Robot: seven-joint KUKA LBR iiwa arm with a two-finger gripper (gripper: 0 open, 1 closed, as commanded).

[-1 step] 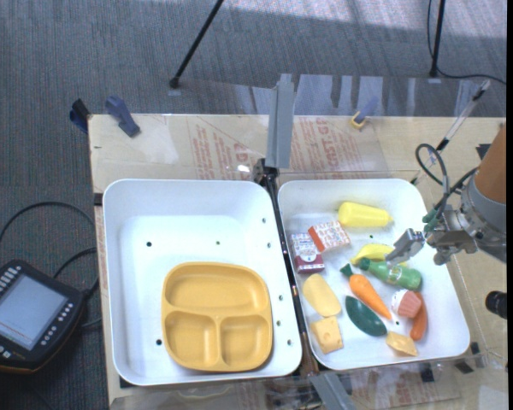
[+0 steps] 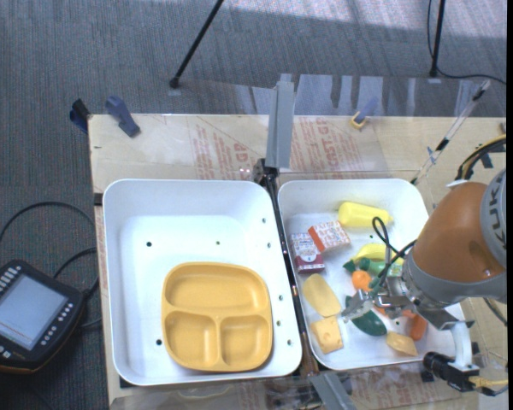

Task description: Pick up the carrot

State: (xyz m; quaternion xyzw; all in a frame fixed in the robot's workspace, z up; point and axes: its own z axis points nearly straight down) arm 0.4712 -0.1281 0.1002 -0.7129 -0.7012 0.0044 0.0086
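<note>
Clutter is crowding the front of the right bin point(image 2: 410, 193), and that's the worry. The pincer point(image 2: 374, 301) is hanging low among the toys, metal parts showing, but I cannot tell whether it is spread or closed. A dark green piece point(image 2: 372, 323) is lying right beneath it, a cheese wedge point(image 2: 327, 335) and a pale yellow block point(image 2: 321, 295) just to its left. The carrot point(image 2: 360, 279), small and orange with a green top, is sitting just behind the pincer, partly hidden among cables. A closing grip here is risking the green piece instead, or nudging the carrot away. Farther back, a small red-and-white carton point(image 2: 318, 242) and a yellow piece point(image 2: 363, 215) are lying clear of trouble. The left bin point(image 2: 137, 203) is carrying a yellow divided plate point(image 2: 216, 315).
</note>
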